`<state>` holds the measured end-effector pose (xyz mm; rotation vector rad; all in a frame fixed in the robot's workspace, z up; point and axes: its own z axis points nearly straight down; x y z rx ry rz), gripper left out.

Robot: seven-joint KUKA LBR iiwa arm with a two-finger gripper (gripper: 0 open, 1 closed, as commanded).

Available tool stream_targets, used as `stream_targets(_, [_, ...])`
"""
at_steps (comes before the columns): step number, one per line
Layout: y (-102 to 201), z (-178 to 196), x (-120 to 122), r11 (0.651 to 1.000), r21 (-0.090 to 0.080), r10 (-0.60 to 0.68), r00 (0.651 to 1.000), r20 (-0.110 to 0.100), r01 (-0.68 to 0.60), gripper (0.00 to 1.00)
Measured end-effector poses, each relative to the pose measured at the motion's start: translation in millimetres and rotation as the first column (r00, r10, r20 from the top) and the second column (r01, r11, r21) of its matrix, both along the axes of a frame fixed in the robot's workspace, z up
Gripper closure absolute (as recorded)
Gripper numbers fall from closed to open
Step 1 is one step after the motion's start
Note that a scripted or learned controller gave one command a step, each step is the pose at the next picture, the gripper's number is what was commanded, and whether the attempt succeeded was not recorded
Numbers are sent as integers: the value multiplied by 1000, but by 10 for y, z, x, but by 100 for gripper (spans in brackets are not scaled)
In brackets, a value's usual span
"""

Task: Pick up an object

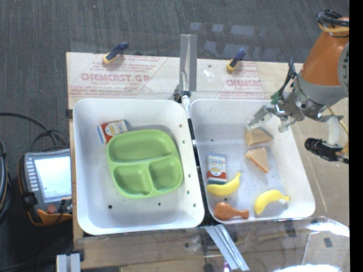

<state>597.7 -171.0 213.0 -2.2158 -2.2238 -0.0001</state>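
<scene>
Gripper (272,117): fingers spread, grasping nothing — hung over the right bin's (306,180) far end.
Sandwich wedge (258,136): just beneath, unlifted.
Progress: pick not yet made.

Two bins side by side. Left bin (85,169): divided plate (146,162) at centre, a small carton (112,130) touching its 10 o'clock edge.

Right bin (303,177): two sandwich wedges, one (258,136) at 12 o'clock, the other (258,159) just below it. A juice box (216,168) at 9 o'clock, a banana (224,186) against its lower edge. A chicken drumstick (229,211) at 7 o'clock; a second banana (270,200) at 5 o'clock. Gripper (271,118) over the bin's 1 o'clock corner, just above the upper wedge.
</scene>
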Motion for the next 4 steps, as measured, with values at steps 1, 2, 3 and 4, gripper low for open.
stream_targets(1, [-116, -1185, -45, 1000, -2, -7, 1000, 2, 7, 0])
stream_targets(2, [-275, -1235, 588, 999, -6, -38, 999, 11, 38, 0])
stream_targets(3, [-277, -1128, 592, 999, -13, -35, 999, 10, 35, 100])
stream_targets(4, [-147, -480, 712, 997, -3, -73, 997, 2, 73, 100])
